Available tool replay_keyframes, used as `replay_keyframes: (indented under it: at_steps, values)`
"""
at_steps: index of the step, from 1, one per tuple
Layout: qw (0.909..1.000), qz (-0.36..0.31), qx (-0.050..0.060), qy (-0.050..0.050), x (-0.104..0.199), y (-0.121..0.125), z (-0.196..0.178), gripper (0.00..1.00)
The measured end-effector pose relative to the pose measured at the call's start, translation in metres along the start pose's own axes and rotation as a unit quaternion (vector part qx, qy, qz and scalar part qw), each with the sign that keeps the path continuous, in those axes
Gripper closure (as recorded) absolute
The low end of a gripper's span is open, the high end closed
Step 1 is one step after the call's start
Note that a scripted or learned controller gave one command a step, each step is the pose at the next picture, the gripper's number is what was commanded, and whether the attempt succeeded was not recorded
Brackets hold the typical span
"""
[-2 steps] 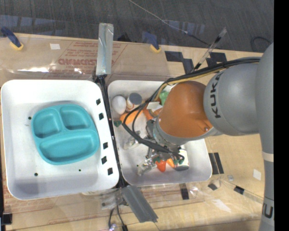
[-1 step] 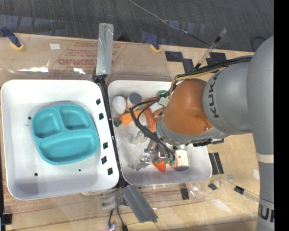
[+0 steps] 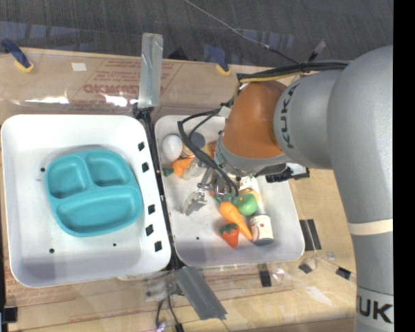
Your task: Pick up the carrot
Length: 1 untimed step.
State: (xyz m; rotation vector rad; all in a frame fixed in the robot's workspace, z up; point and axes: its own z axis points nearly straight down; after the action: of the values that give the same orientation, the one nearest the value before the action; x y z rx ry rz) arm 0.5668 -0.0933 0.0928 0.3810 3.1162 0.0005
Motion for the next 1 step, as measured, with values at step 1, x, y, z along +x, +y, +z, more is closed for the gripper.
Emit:
replay_keyframes:
  at_steps: [1]
  values:
    - [1.0000,-0.004,0.000,0.000,-0.0004,0.0017,-0.0102,1.00]
